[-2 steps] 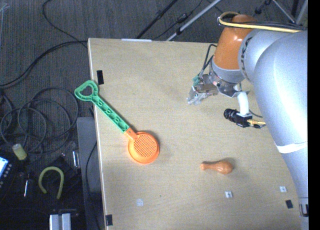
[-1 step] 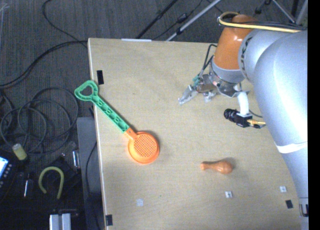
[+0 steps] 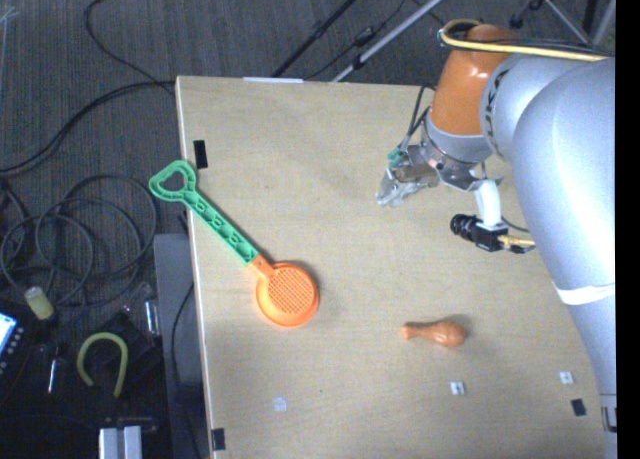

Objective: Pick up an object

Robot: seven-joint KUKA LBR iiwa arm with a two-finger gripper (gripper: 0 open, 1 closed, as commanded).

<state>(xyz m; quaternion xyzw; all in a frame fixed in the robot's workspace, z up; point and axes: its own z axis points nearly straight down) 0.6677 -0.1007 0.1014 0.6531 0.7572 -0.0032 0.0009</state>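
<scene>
gripper (image 3: 397, 190) is hovering over bare board with nothing in it, can't tell how it's set, and the orange-headed strainer (image 3: 250, 257) and chicken drumstick toy (image 3: 436, 332) both lie well apart, nearer the camera

One strainer (image 3: 245, 253) lies on the bench (image 3: 330, 147), with a green handle and an orange mesh head. One orange pear-shaped piece (image 3: 437, 332) lies to the right of the strainer's head and a little nearer the bench's front edge. That makes two loose things on the bench. One arm (image 3: 560, 147) reaches over the bench's right side, carrying one end effector (image 3: 398, 187).
</scene>
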